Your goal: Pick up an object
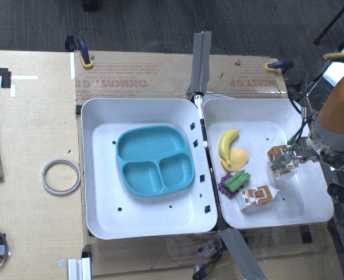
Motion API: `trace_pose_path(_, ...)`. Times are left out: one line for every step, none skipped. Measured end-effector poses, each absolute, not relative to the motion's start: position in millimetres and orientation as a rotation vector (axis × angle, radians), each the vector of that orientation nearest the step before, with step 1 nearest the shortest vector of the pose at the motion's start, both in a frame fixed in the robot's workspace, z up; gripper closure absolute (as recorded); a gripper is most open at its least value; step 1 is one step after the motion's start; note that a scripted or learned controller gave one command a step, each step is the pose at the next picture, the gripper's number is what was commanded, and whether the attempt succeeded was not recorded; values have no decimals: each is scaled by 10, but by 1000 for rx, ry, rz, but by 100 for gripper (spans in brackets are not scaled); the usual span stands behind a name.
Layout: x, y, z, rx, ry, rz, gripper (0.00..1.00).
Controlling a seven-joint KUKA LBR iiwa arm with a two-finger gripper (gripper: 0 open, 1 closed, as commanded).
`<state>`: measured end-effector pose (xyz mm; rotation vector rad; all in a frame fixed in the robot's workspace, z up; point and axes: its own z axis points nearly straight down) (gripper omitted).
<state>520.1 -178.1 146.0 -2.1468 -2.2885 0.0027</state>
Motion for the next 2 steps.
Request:
trace_pose_path(5560, -1691, 1293, -1997, -2421, 3, 100)
trace_pose_path(5925, -1188, 2278, -1981, -2437, 3, 100)
